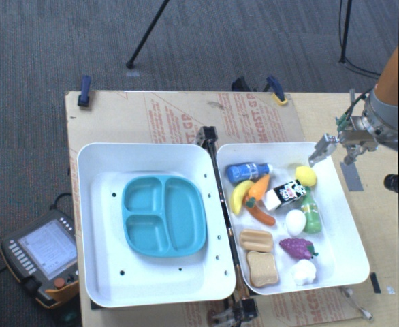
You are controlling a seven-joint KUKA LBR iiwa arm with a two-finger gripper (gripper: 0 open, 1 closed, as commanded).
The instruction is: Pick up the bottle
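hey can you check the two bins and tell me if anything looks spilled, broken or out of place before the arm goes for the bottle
Nothing stands out. The blue bottle lies on its side in the right bin, packed among toy food, with no spill or damage visible. The teal tray sits flat in the left bin. The gripper hangs open above the right bin's far corner.

wooden bench (158, 118) bears left bin (97, 176) and right bin (346, 230) side by side

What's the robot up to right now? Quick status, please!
Gripper open, above right bin's far corner. Blue bottle lying untouched. Carrot and banana crowd it.
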